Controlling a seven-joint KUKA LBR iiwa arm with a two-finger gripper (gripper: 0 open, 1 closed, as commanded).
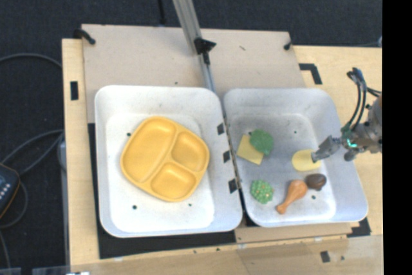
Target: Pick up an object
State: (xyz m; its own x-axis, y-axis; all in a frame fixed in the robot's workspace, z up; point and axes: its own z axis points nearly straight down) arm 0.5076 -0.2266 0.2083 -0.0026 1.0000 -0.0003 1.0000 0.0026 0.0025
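A: How far along is the pick judged to be?

B: Nothing is seen lifted; every item lies on the floor of the right bin point(335, 113); the pincer point(320, 152) is lowered at that bin's right side, its tip touching or just beside the pale yellow lemon-like piece point(302, 160); whether it is apart or together cannot be told, and no object is seen between its parts; so the grasp and the lift are both judged as left to do.

A: Which object is taken as the target?

B: The pale yellow piece is judged the likeliest, being nearest the tip; just on its near side a dark brown piece point(315, 181) and a toy drumstick point(291, 195) are found, the two touching or nearly so.

A: And the others?

B: A yellow wedge point(249, 151) and a green broccoli-like toy point(261, 140) are pressed together toward the bin's left; a second green knobbly toy point(261, 190) sits nearer, well apart from the tip.

A: What room is left for moving?

B: The bin's right wall is close behind the pincer; open floor is seen in the far part of the bin; a straight rise is judged unobstructed; the left bin point(109, 106) is occupied by a yellow divided plate point(165, 158).
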